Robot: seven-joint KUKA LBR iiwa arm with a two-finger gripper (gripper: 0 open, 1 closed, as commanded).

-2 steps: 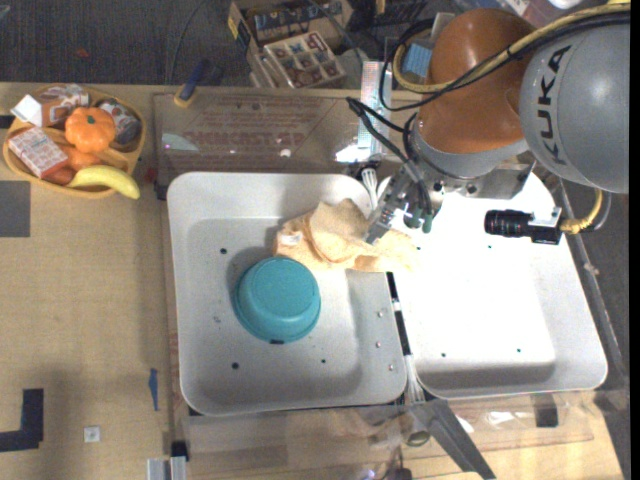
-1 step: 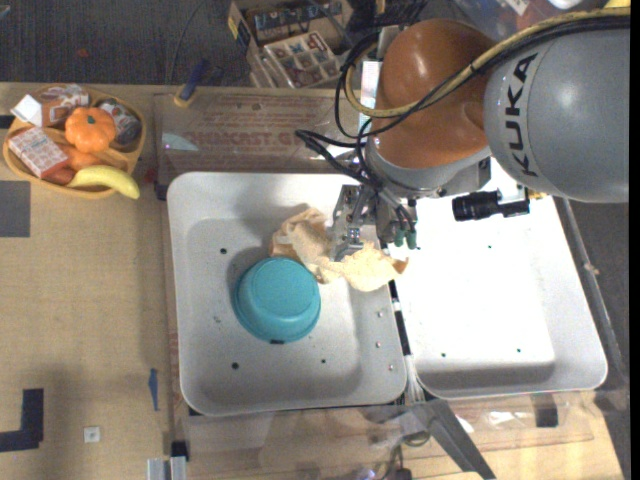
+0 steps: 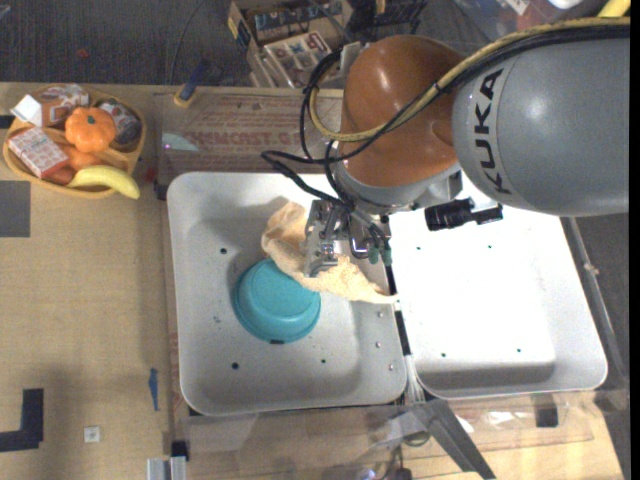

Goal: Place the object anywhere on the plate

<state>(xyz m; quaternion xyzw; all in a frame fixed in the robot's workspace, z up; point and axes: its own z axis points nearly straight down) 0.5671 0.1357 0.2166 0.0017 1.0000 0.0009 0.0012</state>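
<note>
The big grey arm [image 3: 540,118] reaches over the left bin [image 3: 200,208], where a tan cloth [image 3: 350,280] lies crumpled against a teal plate [image 3: 277,303] that seems to sit upside down; the right bin [image 3: 500,308] sits just beside it on the counter [image 3: 80,298]. The cloth looks light, soft and floppy, likely to sag and drag, so a pinch on a raised fold near its middle should serve best. The claw [image 3: 335,243] is low over the cloth, but whether it is wide or closed I cannot tell.
</note>
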